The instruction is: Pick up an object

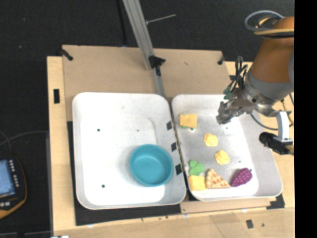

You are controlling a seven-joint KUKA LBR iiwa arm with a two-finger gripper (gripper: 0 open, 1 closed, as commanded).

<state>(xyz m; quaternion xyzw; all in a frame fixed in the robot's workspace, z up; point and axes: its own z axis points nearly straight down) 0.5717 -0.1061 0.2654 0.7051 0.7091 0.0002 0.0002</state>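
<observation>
Toy foods (211, 140), unlabelled; gripper (224, 117) above

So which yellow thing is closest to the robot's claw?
The yellow piece in the middle of the right bin sits just below the gripper. The square one and the lower ones lie farther off.

- The arm (271, 58) is cut off by the right edge.
- A handheld device (9, 182) at the left edge is partly out of frame.
- The green piece (196, 168) is too small to identify.

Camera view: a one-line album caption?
Grey two-finger gripper hovers over right white bin of toy foods; round teal bowl sits left.
</observation>
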